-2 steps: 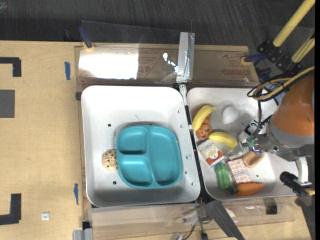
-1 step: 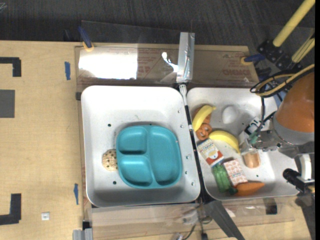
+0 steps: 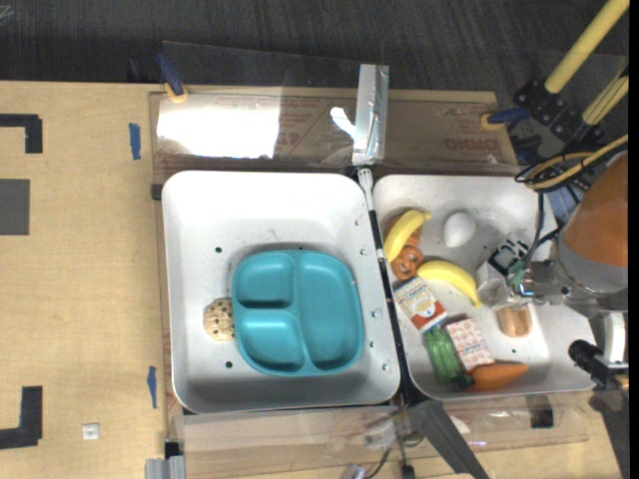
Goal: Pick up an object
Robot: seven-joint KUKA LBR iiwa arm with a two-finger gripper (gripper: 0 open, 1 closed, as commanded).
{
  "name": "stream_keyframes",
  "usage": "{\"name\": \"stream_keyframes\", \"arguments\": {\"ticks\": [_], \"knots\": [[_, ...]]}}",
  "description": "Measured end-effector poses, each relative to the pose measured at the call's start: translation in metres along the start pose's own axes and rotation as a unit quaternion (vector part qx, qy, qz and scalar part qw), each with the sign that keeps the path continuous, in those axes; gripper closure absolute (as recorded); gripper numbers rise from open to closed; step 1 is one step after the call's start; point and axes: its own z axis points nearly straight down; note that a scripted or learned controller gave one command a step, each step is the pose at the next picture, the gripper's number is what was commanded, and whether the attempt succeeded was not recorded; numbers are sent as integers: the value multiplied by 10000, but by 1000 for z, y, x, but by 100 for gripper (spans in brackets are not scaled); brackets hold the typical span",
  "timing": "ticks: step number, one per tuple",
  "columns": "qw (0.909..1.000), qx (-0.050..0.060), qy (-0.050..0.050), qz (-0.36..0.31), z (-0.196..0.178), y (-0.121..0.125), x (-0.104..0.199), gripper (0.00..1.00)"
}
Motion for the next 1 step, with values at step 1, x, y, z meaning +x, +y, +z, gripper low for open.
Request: {"name": "stream_keyframes", "arguments": {"ticks": [1], "knots": [[9998,120,28,127,-111,-16,93,100]]}}
